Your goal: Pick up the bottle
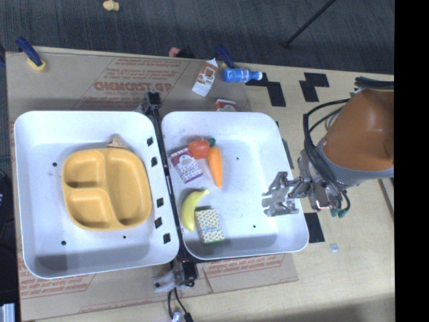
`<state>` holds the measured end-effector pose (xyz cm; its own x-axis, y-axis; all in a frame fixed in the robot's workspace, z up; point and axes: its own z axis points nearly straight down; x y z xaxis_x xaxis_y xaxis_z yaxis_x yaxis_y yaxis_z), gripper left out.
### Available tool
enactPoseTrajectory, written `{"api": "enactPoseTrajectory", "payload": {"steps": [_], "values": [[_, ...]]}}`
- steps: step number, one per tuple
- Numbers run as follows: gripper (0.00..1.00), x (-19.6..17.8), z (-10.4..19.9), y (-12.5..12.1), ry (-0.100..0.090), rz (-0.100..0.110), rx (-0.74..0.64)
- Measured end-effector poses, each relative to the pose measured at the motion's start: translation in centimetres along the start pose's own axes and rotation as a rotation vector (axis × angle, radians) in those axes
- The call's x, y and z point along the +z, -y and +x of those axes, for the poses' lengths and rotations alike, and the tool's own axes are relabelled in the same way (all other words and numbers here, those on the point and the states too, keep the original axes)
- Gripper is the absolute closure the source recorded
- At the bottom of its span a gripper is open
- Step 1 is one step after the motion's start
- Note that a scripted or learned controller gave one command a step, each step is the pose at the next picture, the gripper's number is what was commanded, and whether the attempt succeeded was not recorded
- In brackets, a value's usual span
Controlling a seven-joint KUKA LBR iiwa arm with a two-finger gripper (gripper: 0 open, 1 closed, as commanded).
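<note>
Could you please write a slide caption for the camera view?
Arm's hand over the right bin, apart from carrot, banana and cartons; blue bottle lies outside, behind it.

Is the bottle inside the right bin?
No, the bottle lies on the bench beyond the right bin, outside its far rim.

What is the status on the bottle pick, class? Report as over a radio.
Gripper open over right bin, holding nothing. Blue bottle lying outside the bins, on the bench behind the right one, untouched. Nothing blocking it.
</note>
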<state>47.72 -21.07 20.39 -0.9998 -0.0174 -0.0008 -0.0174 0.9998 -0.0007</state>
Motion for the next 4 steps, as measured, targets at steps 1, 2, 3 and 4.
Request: {"api": "enactPoseTrajectory", "payload": {"steps": [1,2,3,4], "values": [[1.00,-1.3,-1.5,0.0,0.000,0.000,-0.349],[1.00,-3.8,-0.8,0.1,0.001,0.001,-0.253],[1.00,-1.7,-0.7,0.0,-0.002,-0.001,-0.255],[1.00,-2.9,-0.8,0.0,0.001,0.000,-0.430]]}}
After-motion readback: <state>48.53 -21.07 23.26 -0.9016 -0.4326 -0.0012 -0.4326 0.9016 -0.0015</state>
